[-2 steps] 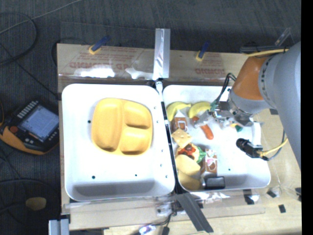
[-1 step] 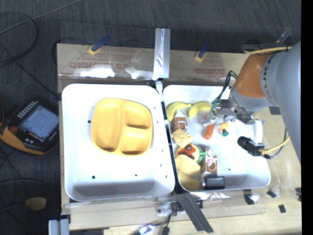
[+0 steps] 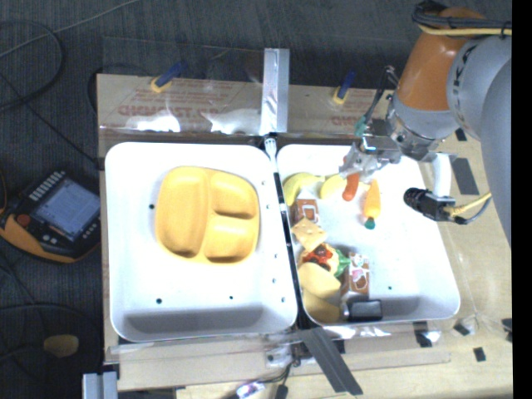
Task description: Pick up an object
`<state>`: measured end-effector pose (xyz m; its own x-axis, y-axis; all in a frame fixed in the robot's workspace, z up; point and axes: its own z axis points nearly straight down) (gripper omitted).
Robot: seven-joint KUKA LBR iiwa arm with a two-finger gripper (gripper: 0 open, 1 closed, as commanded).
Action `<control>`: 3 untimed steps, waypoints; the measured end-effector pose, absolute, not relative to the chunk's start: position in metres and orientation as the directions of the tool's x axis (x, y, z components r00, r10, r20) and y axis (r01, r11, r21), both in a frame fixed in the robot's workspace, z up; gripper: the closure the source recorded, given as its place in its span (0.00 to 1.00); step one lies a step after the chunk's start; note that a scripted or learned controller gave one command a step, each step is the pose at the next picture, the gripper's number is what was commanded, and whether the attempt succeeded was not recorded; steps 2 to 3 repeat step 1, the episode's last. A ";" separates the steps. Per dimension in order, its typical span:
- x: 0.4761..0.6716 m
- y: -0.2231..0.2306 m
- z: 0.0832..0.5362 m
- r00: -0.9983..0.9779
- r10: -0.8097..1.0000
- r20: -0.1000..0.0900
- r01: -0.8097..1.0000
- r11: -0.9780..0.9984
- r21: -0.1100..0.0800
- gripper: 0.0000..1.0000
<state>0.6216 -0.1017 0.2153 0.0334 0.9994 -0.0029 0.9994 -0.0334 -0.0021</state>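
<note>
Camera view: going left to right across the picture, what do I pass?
Handheld controller on the floor → yellow divided tray in the left bin → metal divider strip → loose orange carrot in the right bin → orange band of the arm.

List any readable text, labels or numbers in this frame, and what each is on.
None reads clearly.
Red printing on the cardboard sheet behind the bins: too blurred to read.
Printed food packets in the right bin: too small to read.
Handheld pendant on the floor: screen content illegible.
</note>
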 end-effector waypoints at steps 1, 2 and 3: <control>0.609 -0.115 0.188 0.271 0.963 -0.003 0.963 -0.271 -0.003 1.00; 0.609 -0.115 0.188 0.271 0.963 -0.003 0.963 -0.271 -0.003 1.00; 0.609 -0.115 0.188 0.271 0.963 -0.003 0.963 -0.271 -0.003 1.00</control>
